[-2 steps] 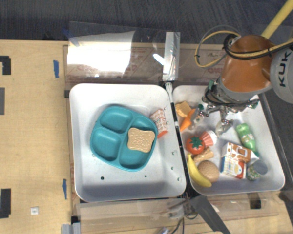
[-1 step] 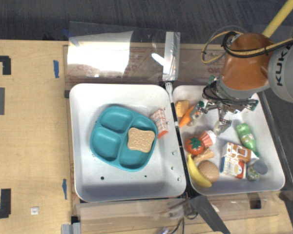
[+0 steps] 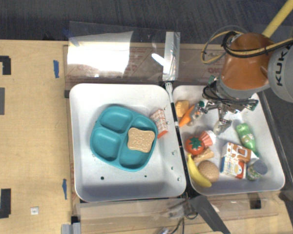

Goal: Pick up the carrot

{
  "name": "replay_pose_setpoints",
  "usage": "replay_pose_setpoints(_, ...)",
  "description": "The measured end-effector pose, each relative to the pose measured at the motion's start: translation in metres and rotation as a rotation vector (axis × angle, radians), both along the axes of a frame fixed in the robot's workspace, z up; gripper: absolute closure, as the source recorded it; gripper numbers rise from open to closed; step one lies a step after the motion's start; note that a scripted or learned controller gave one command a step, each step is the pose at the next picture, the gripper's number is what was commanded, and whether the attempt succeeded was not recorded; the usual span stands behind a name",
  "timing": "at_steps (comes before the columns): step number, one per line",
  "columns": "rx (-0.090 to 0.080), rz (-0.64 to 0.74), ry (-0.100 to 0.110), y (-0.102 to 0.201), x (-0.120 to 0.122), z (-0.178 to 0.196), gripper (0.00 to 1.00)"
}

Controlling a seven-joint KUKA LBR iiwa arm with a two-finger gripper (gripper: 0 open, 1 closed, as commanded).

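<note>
one tapered orange carrot [image 3: 187,115], metal tool [image 3: 212,112] beside it, grip unclear

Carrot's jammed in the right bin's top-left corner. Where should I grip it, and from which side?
Grip the carrot across its orange middle, coming straight down. It lies slanted, close to the bin's left wall and a yellowish block, so a sideways approach looks blocked. The gripper hangs just right of it.
</note>
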State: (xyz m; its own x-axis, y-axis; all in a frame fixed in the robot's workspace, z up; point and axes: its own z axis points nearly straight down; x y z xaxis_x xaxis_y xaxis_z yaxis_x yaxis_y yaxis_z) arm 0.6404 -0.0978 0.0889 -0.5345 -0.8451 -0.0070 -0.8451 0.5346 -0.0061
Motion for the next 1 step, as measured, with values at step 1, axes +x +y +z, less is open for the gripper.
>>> replay_pose_setpoints(1,0.0,0.0,0.0,0.0,0.0,0.0,0.0)
